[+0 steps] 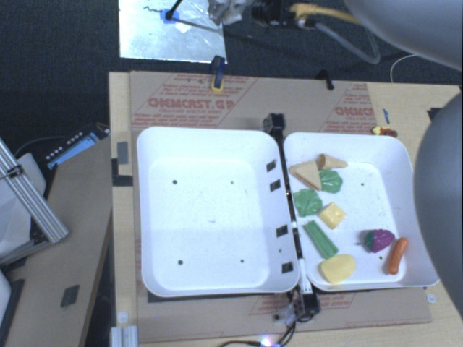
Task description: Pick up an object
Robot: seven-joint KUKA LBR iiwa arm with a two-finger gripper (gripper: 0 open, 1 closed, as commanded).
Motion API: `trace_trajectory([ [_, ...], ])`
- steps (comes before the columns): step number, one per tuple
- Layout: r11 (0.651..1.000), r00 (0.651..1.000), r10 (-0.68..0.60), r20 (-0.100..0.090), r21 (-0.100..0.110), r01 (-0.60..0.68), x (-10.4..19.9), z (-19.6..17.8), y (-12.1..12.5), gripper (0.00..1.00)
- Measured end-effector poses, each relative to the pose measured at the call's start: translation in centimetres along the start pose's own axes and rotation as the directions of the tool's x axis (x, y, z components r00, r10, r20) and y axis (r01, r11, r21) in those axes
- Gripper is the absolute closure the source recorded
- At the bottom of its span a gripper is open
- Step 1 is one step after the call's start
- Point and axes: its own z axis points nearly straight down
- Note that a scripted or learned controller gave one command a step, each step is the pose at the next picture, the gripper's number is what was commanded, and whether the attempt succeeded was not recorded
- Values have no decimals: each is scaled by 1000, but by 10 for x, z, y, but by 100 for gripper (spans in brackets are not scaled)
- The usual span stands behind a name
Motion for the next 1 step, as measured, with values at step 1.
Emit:
trace_trajectory([
  [1, 1000, 1000, 13, 4, 6, -13, -81, 36, 0, 100],
])
